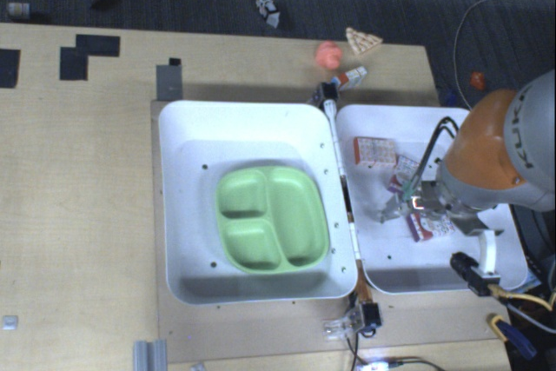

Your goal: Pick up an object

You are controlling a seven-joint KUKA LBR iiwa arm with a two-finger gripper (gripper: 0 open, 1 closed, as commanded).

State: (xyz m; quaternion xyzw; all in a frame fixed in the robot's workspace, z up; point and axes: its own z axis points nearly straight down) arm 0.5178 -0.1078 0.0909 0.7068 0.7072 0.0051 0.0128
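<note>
Lying in the right bin (382, 269), the small items sit bunched near its middle: a red-and-white printed packet (374, 153) toward the far wall, and a dark red wrapper (425, 226) just under the arm's wrist. You see the gripper (401, 207) low over that cluster, reaching in from the right, with the packet just beyond it toward the far side and the wrapper touching or nearly touching its near side. The packet lies flat, its long axis running roughly left to right. The wrapper's heading is too crumpled and hidden to read. Whether the gripper is parted or closed, you cannot tell; the parts blur into the clutter. Beside this, the left bin (178, 187) holds a green divided tray (271, 218), lying flat. Beyond the bins, a pink ball (328, 55) rests on the bench (78, 213).
</note>
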